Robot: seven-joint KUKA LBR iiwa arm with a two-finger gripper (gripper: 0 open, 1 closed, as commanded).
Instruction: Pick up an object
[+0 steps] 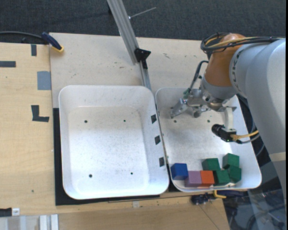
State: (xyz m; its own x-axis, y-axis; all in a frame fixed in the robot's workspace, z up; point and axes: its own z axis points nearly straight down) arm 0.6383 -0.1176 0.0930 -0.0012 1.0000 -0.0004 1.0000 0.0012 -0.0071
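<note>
Blocks in right bin (clustered)

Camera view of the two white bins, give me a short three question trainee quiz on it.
1. True or false: the small blue block lies in the right shallow white bin.
2. Which block touches the small orange block's left side? A purple B blue C green
3. Toward which edge of that bin are the blocks clustered?

Key: 1 true. 2 A, the small purple block. 3 The near edge, away from the two-finger gripper.

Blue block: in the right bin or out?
In. The blue block sits on the right bin floor at its near-left corner, beside the purple block.
</note>
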